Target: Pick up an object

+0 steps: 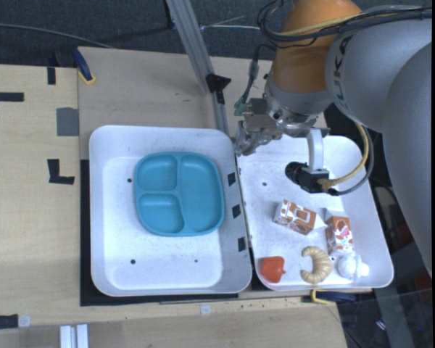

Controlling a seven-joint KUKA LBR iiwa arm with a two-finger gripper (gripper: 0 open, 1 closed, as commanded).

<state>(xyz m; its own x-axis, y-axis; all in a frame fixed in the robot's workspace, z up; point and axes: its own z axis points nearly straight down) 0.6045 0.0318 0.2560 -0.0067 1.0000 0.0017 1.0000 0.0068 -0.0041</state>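
Pale wooden worktop [29, 216] carries two white bins. In the right bin [377, 267] lie a croissant [316, 264], two small cartons [297, 217], a red piece [272, 268]. End effector [248, 141] hangs over the far-left corner, its opening impossible to tell (too dark), well apart from them; descending there risks striking the rim. A blue tray [180, 194] fills the left bin [109, 267].

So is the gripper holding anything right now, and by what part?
Nothing visible. The gripper hangs over the right bin's top-left corner, with no item between its fingers; the food items lie lower in that bin.
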